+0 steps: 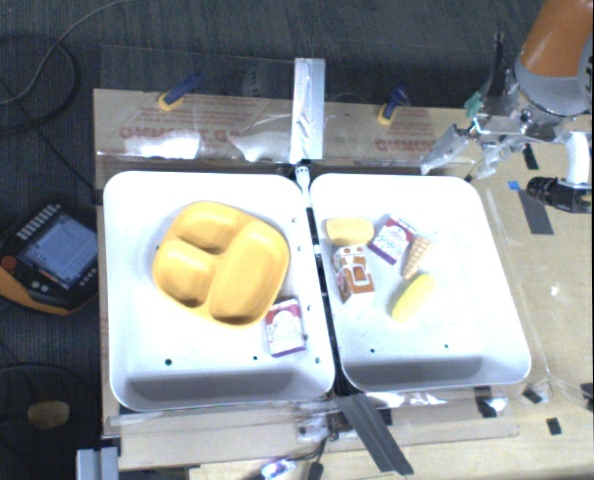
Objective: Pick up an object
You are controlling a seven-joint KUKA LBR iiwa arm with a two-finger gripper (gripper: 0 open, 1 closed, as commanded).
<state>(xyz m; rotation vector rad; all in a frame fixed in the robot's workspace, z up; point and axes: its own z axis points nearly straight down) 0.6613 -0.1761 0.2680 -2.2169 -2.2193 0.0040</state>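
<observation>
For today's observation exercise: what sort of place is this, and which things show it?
Probably a robotics lab bench: a robot arm reaches over two white bins of toy food, with a control pendant and loose cables nearby.

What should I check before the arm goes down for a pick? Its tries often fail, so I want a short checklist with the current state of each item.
1. Hand free of any load: ok, nothing seen between its fingers.
2. Hand over a target: not ok, it sits beyond the far right corner of the right bin.
3. Finger opening: cannot tell.
4. Easy target available: ok, the yellow lemon piece lies apart from its neighbours.
5. Crowded items: not ok, the brown carton lies against the divider side.
6. Left bin: ok, the yellow divided dish and small carton are reachable-looking.
</observation>
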